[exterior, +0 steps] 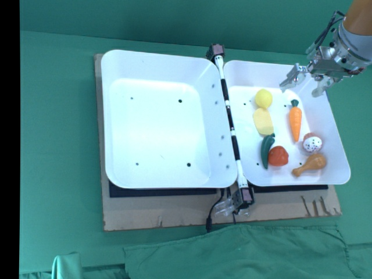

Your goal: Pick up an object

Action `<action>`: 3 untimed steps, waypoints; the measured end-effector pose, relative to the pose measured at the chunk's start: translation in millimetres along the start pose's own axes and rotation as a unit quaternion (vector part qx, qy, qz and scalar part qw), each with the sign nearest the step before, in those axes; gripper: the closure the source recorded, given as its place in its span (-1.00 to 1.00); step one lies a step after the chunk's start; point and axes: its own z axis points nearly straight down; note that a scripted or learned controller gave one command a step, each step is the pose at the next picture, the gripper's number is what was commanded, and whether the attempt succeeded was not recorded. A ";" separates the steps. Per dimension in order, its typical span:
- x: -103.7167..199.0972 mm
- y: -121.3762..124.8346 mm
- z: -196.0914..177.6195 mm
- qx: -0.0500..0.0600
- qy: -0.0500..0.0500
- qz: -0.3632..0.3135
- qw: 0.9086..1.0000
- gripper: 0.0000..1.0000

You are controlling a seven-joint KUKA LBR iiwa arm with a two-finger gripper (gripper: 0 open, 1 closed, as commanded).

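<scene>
Two bins sit side by side on the bench (58,127), resting on a flat board (174,217). The left bin (157,121) and the right bin (337,173) meet along a central divider rail (229,121).

Contents of the right bin:
- The lemon (263,98) lies toward the far side, near the divider.
- The potato (263,121) lies just in front of the lemon.
- The carrot (295,121) lies right of the potato.
- The pepper (266,150) lies in front of the potato, touching the tomato (278,156) on its right.
- The egg (312,143) lies right of the tomato.
- The drumstick (310,164) lies just in front of the egg.

The claw (307,79) hangs over the far right part of the right bin, behind the carrot.
</scene>
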 end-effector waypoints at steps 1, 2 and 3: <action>0.0 0.0 0.0 0.000 0.000 0.000 1.000 -1.00; -4.4 1.2 39.7 0.002 -0.001 0.000 1.000 -1.00; 1.8 -5.6 92.8 0.003 0.000 -0.001 1.000 -1.00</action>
